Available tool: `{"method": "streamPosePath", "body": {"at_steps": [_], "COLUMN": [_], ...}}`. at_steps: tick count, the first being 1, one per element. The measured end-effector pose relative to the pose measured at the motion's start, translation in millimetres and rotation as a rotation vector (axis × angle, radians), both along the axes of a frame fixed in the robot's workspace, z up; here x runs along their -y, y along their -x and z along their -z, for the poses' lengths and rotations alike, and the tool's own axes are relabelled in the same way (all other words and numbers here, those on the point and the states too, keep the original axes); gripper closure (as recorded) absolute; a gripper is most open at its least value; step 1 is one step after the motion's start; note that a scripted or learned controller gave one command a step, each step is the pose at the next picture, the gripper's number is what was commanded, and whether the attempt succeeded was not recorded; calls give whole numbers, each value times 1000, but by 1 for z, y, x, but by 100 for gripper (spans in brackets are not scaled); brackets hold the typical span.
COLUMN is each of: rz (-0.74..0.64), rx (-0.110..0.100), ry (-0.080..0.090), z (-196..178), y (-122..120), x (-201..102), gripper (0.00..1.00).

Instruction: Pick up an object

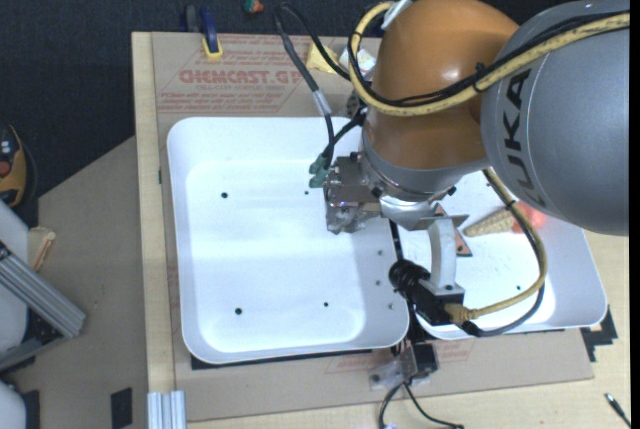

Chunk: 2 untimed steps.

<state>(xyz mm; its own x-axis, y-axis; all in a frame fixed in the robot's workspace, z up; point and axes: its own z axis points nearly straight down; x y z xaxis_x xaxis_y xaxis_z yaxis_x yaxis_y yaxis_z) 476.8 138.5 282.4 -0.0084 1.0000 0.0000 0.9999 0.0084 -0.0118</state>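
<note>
Two shallow white bins stood side by side on the desk (pixel 160 217). The left bin (pixel 200 257) was seen almost whole, and its floor showed some small dark dots (pixel 225 197), far from each other. The right bin (pixel 585 302) was covered for the most part by the arm (pixel 560 107), which came in from the right with its big orange band (pixel 440 67) over the middle of the desk.

The gripper (pixel 345 204) hung low at the right edge of the left bin, close to the wall between the two bins. It looked like a small block of metal, with a green part on its left side. Whether it was open or closed could not be told, because the wrist stood over it, and no object was seen in it.

A tan wedge-shaped object (pixel 490 223) lay in the right bin, just under the arm's body, with a reddish piece (pixel 530 220) beside it on the right. Both were apart from the gripper.

Yellow and black cables (pixel 500 302) ran down from the arm toward the near edge of the desk. A blue clamp (pixel 210 35) sat at the far edge of the desk, near its far left corner, above some red printed letters (pixel 240 77).
</note>
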Motion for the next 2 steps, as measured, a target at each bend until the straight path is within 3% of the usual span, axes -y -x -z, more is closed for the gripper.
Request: {"method": "streamPosePath", "body": {"at_steps": [1, 2], "rz": [3, 3], "rx": [17, 2], "ry": [-2, 1], "z": [-19, 22], "y": [-47, 0], "x": [-53, -83], "gripper": [100, 100]}}
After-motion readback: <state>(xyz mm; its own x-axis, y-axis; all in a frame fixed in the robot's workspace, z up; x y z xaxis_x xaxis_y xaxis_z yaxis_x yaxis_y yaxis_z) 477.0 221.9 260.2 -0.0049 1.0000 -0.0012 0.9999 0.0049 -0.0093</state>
